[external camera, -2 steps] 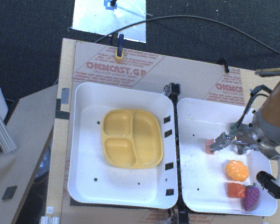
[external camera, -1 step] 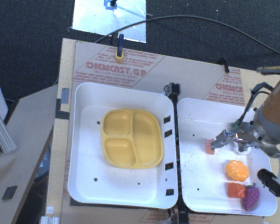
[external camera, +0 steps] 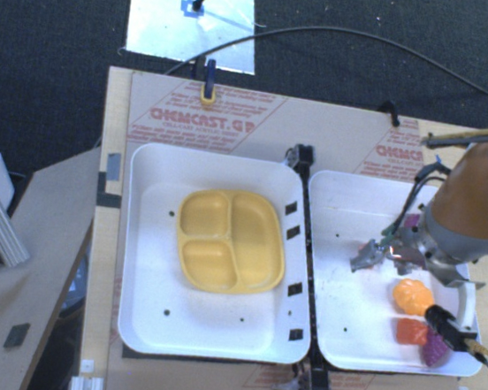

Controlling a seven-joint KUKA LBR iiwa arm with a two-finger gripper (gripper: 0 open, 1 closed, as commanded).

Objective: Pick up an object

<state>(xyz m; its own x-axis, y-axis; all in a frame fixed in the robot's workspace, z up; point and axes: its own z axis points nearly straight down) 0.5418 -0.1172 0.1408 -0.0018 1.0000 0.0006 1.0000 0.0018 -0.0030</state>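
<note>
Bright, even light; slightly soft focus

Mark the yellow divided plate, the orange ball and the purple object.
yellow divided plate (external camera: 231,241): camera view, on the ridge between its compartments.
orange ball (external camera: 412,296): camera view, middle of its top.
purple object (external camera: 436,351): camera view, its visible lower part.

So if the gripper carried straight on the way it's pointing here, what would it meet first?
The gripper points down and left over the right bin. It would likely meet that bin's bare white floor first; the orange ball sits off to its right. Depth is hard to judge.
</note>
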